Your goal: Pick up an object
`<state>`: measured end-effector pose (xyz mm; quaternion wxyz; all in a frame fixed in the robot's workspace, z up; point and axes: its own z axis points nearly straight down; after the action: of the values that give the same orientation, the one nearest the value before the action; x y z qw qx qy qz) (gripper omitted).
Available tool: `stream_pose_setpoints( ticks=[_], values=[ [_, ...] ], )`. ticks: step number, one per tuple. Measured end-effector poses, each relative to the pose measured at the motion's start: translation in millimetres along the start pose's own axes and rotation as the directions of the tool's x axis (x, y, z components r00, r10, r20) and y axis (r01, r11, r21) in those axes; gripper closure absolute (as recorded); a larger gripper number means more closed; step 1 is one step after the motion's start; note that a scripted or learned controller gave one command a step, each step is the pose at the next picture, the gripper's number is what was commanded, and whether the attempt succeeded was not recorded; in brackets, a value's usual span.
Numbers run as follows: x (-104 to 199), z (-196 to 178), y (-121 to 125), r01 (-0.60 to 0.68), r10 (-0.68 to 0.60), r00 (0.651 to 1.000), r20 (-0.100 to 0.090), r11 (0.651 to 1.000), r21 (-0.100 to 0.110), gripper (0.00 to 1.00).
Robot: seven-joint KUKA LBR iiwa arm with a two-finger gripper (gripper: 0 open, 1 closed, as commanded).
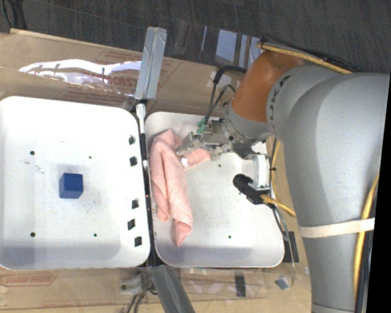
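Observation:
A pink cloth (170, 183) lies crumpled along the left side of the right bin (242, 244), running from the bin's top edge down towards its middle. My gripper (206, 142) hangs low over the bin's upper part, right at the cloth's top right corner, where a fold of pink fabric sits just under it. The wrist hides the fingertips. A small blue cube (71, 185) rests on the floor of the left bin (6, 237), far from the gripper.
The grey arm with its orange band (254, 89) covers the right bin's right side and rim. A black fitting with a yellow cable (251, 189) juts over the bin's floor. A metal divider (140, 174) separates the two bins.

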<state>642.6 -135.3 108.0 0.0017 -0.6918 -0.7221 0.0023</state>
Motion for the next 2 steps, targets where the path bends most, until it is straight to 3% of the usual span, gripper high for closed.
stream_pose_setpoints(
  ticks=[1,2],
  values=[
    [-8.5,15.4,12.6,0.041,-0.041,0.999,0.000,0.999,-0.006,0.00],
    [-6.8,5.1,13.4,0.046,-0.047,0.999,0.000,0.999,-0.005,1.00]
  ],
)
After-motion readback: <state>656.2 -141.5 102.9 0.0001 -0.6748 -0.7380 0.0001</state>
